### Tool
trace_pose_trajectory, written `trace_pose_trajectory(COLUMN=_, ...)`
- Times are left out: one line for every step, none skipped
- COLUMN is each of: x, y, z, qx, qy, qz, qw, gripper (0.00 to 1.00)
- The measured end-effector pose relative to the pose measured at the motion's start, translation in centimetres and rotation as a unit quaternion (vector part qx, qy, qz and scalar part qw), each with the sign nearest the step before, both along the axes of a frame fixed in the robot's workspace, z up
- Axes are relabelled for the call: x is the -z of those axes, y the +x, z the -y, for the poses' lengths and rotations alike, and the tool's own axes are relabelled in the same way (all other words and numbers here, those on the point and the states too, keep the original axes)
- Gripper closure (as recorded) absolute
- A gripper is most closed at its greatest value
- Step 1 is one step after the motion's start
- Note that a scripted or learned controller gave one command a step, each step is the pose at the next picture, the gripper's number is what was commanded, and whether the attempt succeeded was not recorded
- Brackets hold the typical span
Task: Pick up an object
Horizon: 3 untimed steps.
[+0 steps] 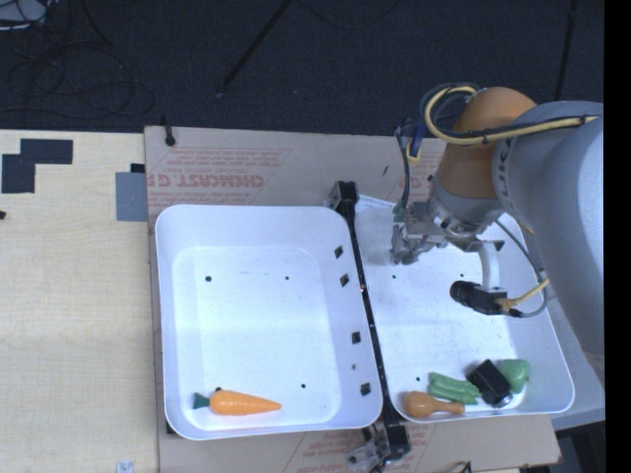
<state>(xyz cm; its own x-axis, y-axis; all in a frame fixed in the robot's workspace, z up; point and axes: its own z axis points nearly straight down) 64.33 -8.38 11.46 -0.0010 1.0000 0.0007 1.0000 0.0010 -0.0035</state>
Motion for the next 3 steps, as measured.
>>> trace_pose_trajectory(x=-15.3, y=0.3, z=-0.8, qx=-0.001, qy=-0.0009, qz=0.008, qw=1.0000, gripper=1.00)
trace_pose_trajectory(x=-14.8, y=-0.7, z=2.2, qx=0.001, qy=-0.0008, qz=0.001, qw=1.0000, gripper=1.00)
trace_pose_trajectory(x=-17.5, y=0.1, z=2.7, qx=-0.001, qy=-0.0007, qz=0.002, qw=1.0000, gripper=1.00)
